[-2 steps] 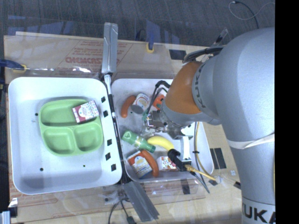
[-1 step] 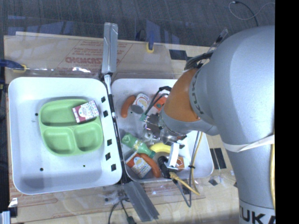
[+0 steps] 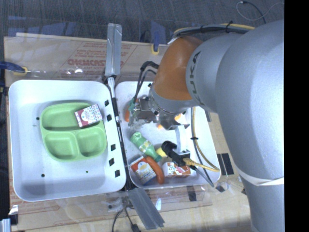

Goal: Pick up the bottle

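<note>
Several items crowd the green bottle (image 3: pixel 145 147) in the right bin (image 3: pixel 205 129); I cannot tell the pincer's (image 3: pixel 139 114) state.

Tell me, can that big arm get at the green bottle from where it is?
Probably yes. The green bottle lies uncovered in the right bin, just below the end effector, though toys crowd its lower end.
</note>
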You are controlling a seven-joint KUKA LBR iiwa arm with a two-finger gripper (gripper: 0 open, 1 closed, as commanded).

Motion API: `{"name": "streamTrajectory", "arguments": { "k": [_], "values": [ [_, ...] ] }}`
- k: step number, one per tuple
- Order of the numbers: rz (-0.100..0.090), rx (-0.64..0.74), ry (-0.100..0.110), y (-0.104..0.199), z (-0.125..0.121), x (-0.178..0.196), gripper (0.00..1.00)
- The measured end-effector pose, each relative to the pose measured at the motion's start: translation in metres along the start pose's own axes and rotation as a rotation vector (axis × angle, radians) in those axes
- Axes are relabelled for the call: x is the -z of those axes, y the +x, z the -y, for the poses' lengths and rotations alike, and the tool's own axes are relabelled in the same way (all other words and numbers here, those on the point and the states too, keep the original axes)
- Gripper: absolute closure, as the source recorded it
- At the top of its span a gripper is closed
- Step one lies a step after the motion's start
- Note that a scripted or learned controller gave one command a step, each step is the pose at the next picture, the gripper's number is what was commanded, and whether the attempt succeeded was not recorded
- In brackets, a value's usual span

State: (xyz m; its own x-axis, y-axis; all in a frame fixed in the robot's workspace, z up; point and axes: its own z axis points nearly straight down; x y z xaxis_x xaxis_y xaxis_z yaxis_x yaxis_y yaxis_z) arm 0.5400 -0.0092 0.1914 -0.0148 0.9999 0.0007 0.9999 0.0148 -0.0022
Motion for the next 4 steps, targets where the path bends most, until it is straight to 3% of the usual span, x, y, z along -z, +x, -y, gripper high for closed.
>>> {"name": "streamTrajectory", "arguments": {
  "k": [1, 2, 3, 4],
  "values": [
    [-0.001, -0.17, 0.004, -0.09, 0.012, -0.022, 1.0],
    [0.0, -0.546, 0.003, -0.086, -0.005, -0.04, 1.0],
    [0.0, -0.545, 0.003, -0.085, -0.005, -0.04, 0.0],
    [-0.001, -0.227, 0.004, -0.091, 0.009, -0.101, 0.0]
  ]
}}
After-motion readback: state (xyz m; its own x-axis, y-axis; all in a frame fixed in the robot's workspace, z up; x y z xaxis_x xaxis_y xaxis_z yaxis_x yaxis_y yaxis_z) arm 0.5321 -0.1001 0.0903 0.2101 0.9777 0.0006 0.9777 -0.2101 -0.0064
